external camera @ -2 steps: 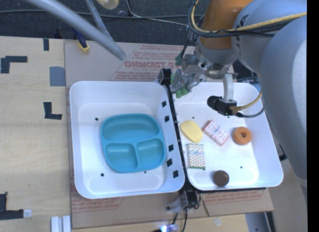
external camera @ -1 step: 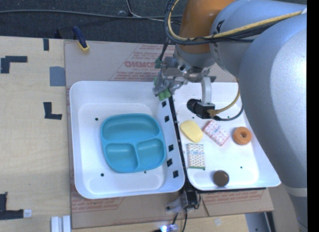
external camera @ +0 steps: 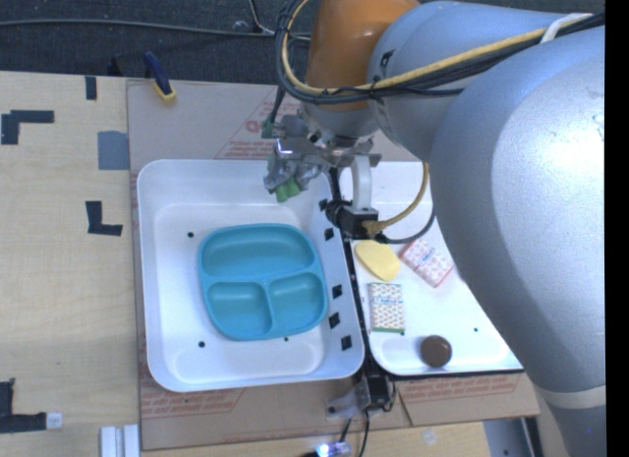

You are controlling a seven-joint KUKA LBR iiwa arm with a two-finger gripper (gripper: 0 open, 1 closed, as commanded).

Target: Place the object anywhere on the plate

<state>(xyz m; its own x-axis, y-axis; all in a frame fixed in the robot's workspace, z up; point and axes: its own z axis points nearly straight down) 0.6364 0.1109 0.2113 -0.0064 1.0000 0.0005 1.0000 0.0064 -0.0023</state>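
A blue plate (external camera: 262,280) with three compartments lies in the middle of the left white bin (external camera: 157,249). My gripper (external camera: 285,182) hangs over the bin's back right corner, above and behind the plate's far edge. A small green object (external camera: 288,191) shows between the fingertips, and the gripper is shut on it. The object is held off the bin floor, apart from the plate. The wrist and cables hide most of the fingers from above.
The right bin (external camera: 482,342) holds a yellow lemon-like piece (external camera: 378,260), two small printed packets (external camera: 427,261) (external camera: 386,309) and a brown ball (external camera: 435,350). The bulky grey arm covers the right side. A blue and yellow clamp (external camera: 159,79) lies on the cardboard at the back.
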